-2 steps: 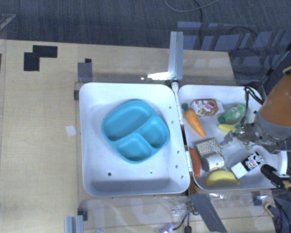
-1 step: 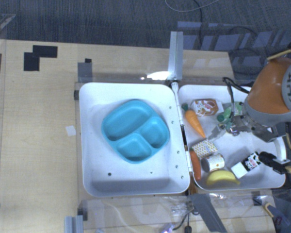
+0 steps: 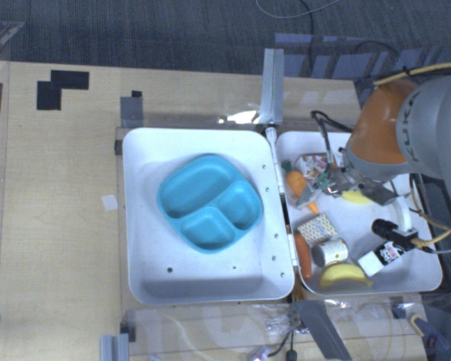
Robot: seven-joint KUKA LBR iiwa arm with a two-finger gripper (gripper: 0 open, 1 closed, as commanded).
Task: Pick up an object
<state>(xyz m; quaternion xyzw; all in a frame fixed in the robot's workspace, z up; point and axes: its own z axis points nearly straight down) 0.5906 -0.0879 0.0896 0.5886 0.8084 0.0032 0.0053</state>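
Gripper (image 3: pixel 332 185) is down low in the right bin (image 3: pixel 428 277), at its far end. From this slant it's impossible to make out whether it is spread or closed, and nothing can be seen caught in it.

Tucked right beside it, towards the arm, is a smooth yellow curved piece (image 3: pixel 355 197), partly hidden under the wrist. On the other side, just beside the gripper, is a crinkled printed packet (image 3: pixel 312 164). Past that, a rounded orange piece (image 3: pixel 295 183) lies against the bin's wall.

Nearer the camera, a checkered flat packet (image 3: pixel 316 228) is close to a short shiny can (image 3: pixel 332 251) lying on its side. A long orange carrot shape (image 3: pixel 304 258) runs along the wall, a plump yellow fruit shape (image 3: pixel 344 275) sits at the near edge, and a small white box (image 3: pixel 381 258) is beside it.

Well apart, in the left bin (image 3: pixel 135 224), there's a glossy blue divided plate (image 3: pixel 210 201), rounded, with three compartments.

The grey arm with its orange band (image 3: pixel 379 130) covers the right bin's far corner.
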